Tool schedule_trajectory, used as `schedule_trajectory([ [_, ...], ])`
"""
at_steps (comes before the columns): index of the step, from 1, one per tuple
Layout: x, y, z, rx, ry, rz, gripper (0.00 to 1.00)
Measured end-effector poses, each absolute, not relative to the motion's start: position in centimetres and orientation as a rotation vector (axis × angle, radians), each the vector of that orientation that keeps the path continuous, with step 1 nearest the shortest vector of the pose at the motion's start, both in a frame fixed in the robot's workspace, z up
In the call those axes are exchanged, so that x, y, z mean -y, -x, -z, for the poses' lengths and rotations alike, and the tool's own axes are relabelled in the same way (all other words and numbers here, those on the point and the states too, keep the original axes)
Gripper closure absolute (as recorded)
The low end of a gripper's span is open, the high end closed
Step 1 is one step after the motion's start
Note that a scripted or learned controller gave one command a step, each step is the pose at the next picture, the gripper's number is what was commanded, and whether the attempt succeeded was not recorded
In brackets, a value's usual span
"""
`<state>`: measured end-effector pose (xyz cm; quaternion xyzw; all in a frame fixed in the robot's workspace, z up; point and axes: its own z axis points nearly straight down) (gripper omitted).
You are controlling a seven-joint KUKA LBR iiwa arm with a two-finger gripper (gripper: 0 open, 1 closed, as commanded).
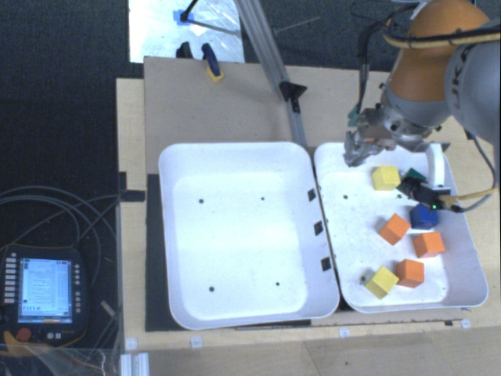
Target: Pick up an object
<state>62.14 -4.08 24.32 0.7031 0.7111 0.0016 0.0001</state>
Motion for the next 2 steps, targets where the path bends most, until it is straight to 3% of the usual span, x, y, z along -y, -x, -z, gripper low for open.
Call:
schedule_trajectory([
  [2, -7.1, -63.1, -23.8, -2.235, -2.208, -0.007, 1.00],
])
